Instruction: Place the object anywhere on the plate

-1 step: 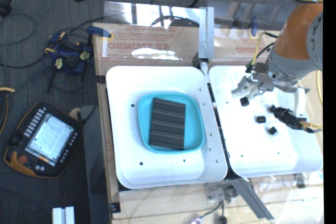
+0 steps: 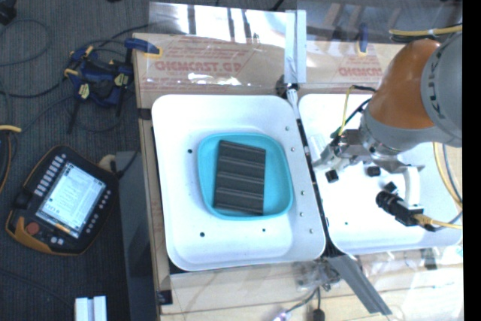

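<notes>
Fig.: Slanted top view of the desk w/ two shallow white bins side by side. The left bin [image 2: 173, 124] holds a blue plate [image 2: 204, 162] near its centre; a dark ribbed block, the object [image 2: 240, 177], lies flat on the plate, long side running roughly top-to-bottom, fully inside the plate's rim. Judged from this layout, the placement looks done: the object rests on the plate w/ nothing touching it.

The arm [image 2: 409, 98], grey w/ orange band, enters from the right and sits over the right bin [image 2: 361, 237]. Its hand [image 2: 342, 158] hangs above that bin's left part, just past the divider between bins. From this angle the wrist hardware hides the hand's grasping end, so how far open it is cannot be told; nothing is seen held in it.

Relation: object lies to the hand's left, in the other bin, apart from it, w/ the bin walls between them. The arm's position over the right bin probably serves to keep the camera's view of plate and object unobstructed, i.e. a stand-off pose rather than a grasp.

Off-desk, left: a teach pendant [image 2: 60, 199] on the floor and blue clamps [image 2: 101, 75] by the cardboard backing.
</notes>
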`<state>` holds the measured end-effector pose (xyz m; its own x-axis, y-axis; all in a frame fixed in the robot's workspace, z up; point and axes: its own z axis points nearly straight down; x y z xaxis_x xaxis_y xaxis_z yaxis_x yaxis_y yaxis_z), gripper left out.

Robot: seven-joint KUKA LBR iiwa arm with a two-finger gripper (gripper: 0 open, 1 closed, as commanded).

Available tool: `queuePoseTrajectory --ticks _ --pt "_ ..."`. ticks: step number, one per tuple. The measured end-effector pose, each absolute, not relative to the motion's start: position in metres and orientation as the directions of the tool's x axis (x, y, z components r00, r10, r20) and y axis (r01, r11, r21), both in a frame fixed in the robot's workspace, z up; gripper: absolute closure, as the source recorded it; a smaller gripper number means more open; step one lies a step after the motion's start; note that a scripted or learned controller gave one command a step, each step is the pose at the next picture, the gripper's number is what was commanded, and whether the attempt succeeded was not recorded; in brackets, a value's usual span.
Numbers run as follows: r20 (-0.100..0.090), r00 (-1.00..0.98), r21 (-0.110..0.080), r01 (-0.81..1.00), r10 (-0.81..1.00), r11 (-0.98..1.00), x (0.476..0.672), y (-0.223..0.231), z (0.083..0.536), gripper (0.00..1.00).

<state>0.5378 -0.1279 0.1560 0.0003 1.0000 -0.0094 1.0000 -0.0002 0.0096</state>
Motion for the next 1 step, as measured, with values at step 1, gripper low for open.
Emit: queuePoseTrajectory --ticks 1 --pt "-0.027 0.016 0.014 1.000 1.000 -0.016 0.5360 -0.1407 0.1578 0.00"
